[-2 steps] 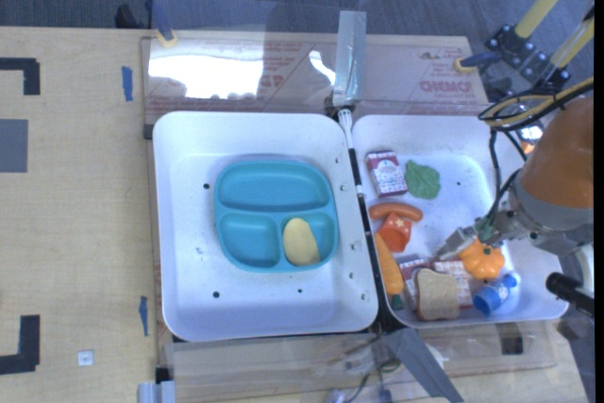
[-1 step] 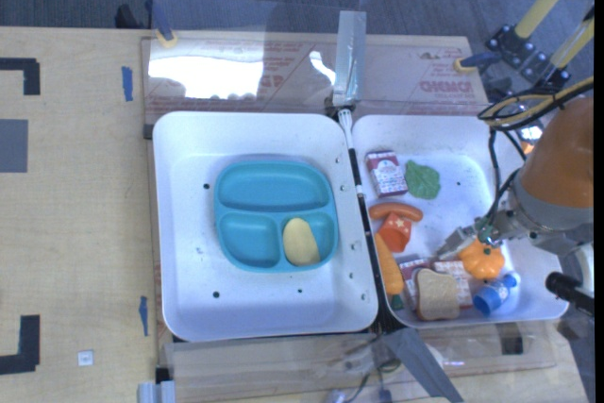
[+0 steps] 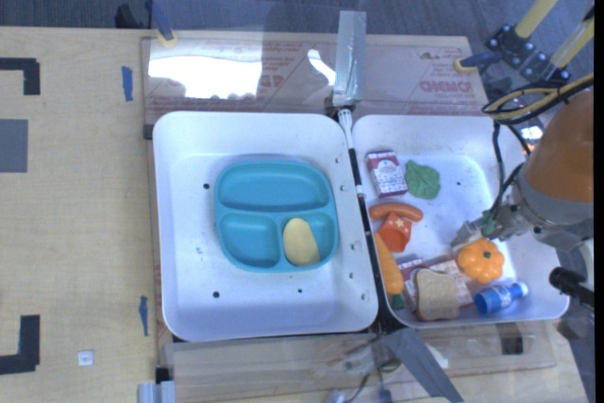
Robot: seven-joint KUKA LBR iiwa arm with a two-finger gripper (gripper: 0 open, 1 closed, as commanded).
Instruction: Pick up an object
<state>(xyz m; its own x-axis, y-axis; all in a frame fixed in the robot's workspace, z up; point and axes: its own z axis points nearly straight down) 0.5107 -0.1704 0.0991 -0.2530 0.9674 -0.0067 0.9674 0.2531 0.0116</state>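
Camera view showed the gripper [image 3: 483,227] low in the right bin [image 3: 453,146], perhaps touching the orange pumpkin [image 3: 479,261]; its fingers were unclear; nothing looked lifted.

Orange pumpkin toy [image 3: 479,261] w/ green stem sits upright in right bin, near front.

Teal tray [image 3: 274,189], yellow lemon [image 3: 300,242], orange pumpkin [image 3: 479,261], blue bottle [image 3: 498,298], white bins [image 3: 179,203].
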